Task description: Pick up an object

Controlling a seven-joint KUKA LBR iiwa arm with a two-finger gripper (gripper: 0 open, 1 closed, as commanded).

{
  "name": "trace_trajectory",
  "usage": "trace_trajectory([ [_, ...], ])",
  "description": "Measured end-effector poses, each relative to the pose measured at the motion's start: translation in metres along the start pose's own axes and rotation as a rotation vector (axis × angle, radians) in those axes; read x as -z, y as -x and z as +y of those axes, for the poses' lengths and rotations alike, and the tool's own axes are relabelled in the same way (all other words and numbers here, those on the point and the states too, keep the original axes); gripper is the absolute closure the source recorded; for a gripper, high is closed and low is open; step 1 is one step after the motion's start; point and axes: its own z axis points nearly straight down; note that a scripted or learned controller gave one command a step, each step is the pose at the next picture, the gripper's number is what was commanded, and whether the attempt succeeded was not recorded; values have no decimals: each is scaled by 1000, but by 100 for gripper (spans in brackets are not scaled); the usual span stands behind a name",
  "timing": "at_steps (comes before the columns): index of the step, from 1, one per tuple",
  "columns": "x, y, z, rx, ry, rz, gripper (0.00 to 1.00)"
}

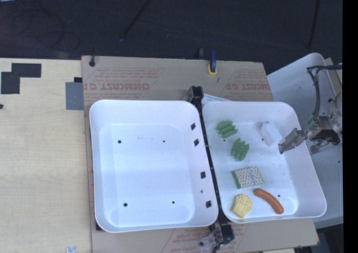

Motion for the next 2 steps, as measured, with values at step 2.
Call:
trace_trajectory([
  [2, -65, 27, 60, 3, 19, -8, 0],
])
